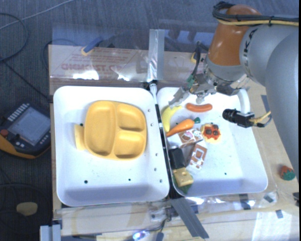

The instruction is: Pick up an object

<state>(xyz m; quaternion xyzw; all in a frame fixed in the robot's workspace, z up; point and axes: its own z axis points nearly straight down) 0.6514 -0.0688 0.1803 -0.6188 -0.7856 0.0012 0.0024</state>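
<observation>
Upper right of frame, over right bin point(251, 174) | I saw gripper point(198, 90) spread, holding nothing | sausage point(198, 107) just below it, banana point(167, 116) and carrot point(180, 126) lower left | step: approach, I judged | next: descend on sausage, close.

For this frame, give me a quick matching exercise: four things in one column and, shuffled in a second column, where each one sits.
Things:
1. yellow divided tray
2. sausage
3. carrot
4. pizza slice

Places:
A. right bin, beside the banana
B. right bin, just below the gripper
C. middle of the left bin
D. right bin, right of the carrot

Pairs: 1-C, 2-B, 3-A, 4-D
</observation>
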